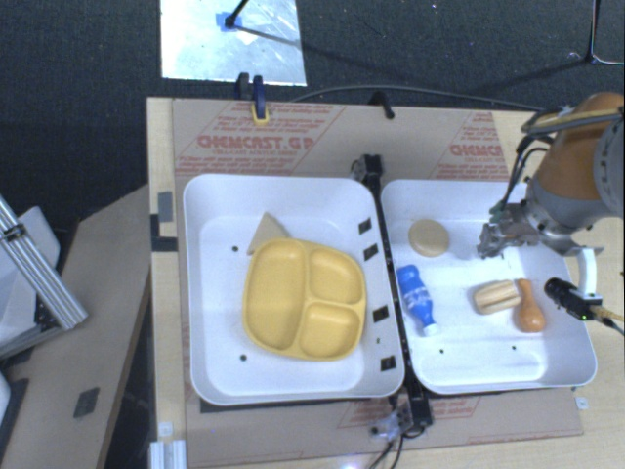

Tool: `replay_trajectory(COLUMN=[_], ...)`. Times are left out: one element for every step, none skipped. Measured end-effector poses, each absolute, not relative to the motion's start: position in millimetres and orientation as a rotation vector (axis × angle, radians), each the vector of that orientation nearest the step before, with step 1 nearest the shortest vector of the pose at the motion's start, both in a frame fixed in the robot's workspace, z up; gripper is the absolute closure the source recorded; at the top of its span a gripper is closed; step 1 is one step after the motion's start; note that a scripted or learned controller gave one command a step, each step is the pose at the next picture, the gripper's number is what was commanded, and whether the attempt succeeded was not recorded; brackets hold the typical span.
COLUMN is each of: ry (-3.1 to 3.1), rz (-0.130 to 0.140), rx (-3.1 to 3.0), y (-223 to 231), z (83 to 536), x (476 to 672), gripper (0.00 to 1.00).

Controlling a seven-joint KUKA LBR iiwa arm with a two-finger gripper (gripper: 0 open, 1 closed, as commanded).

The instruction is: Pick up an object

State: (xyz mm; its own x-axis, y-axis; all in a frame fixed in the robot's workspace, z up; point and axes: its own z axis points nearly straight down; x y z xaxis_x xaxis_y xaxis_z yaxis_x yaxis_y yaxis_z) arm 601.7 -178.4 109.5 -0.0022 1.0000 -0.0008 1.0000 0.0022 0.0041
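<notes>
Over the right bin (459, 374), near its far right side, the end effector (493, 237) is seen; whether it is released or clenched cannot be told. Nearest it, just below, a tan roll (495, 296) lies crosswise beside an orange piece (529, 308). Further left, a round disc (429, 236) and blue bottle (415, 299) are found.

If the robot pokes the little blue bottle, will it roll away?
Probably, a bit. The blue bottle lies on its side on the right bin's flat floor, and its rounded body looks apt to roll sideways. It looks small and plastic, so likely light and maybe slippery for the gripper.
</notes>
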Motion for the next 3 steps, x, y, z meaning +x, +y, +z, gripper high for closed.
replay_trajectory(ry=[2.223,2.221,2.225], rz=[0.006,0.007,0.003], rx=[2.212,2.211,2.214], y=[-168.1,-170.3,-170.4], z=[165.0,228.7,232.5], x=[602.1,598.4,599.3], gripper=[1.00,1.00,1.00])
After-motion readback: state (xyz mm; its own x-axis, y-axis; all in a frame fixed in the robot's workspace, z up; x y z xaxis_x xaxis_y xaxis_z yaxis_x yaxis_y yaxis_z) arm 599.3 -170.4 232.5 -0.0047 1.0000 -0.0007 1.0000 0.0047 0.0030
